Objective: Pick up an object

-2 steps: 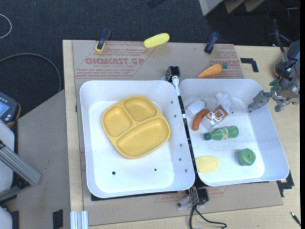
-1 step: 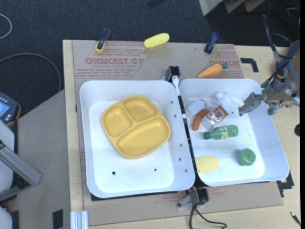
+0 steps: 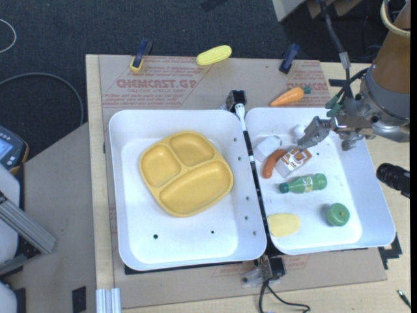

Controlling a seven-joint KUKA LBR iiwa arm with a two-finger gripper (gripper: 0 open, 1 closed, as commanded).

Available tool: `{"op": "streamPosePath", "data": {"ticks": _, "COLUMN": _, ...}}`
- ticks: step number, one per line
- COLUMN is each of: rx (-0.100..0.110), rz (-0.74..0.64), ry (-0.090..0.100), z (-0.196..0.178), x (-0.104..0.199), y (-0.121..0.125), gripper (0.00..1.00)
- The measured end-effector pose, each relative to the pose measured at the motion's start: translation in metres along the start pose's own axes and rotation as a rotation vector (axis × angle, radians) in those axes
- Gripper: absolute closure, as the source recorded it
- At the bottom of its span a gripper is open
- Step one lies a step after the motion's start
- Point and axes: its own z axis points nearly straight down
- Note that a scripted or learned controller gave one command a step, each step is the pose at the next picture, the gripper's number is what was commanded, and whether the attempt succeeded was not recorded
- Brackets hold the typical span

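My gripper [image 3: 309, 137] hangs over the upper middle of the right bin [image 3: 365, 175], slanted down to the left from the grey wrist. Just below its tips lies a small orange-and-white packet [image 3: 293, 161]. An orange sausage-shaped toy [image 3: 272, 162] lies left of the packet, and a white object [image 3: 266, 145] sits above it. Lower in the bin are a green bottle [image 3: 303, 184] on its side, a green round toy [image 3: 337, 214] and a pale yellow piece [image 3: 283, 224]. Nothing shows between the gripper's tips.
The left bin [image 3: 130, 194] holds a yellow divided plate [image 3: 186, 173]. Outside the bins on the cardboard lie a yellow banana toy [image 3: 214, 55] and an orange carrot toy [image 3: 288, 96]. Blue clamps [image 3: 139, 54] pin the back edge. A black divider [image 3: 248, 158] runs between the bins.
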Motion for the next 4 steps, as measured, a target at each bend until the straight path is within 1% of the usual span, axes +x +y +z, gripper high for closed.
{"op": "streamPosePath", "data": {"ticks": 1, "rx": 0.004, "rz": 0.010, "ry": -0.004, "z": -0.007, "x": -0.006, "y": 0.000, "gripper": 1.00}}
{"op": "streamPosePath", "data": {"ticks": 2, "rx": 0.025, "rz": 0.007, "ry": 0.000, "z": 0.157, "x": 0.052, "y": 0.011, "gripper": 1.00}}
{"op": "streamPosePath", "data": {"ticks": 3, "rx": -0.006, "rz": 0.006, "ry": 0.000, "z": 0.026, "x": 0.084, "y": 0.006, "gripper": 1.00}}
{"op": "streamPosePath", "data": {"ticks": 4, "rx": 0.005, "rz": 0.011, "ry": -0.003, "z": 0.023, "x": 0.082, "y": 0.006, "gripper": 1.00}}
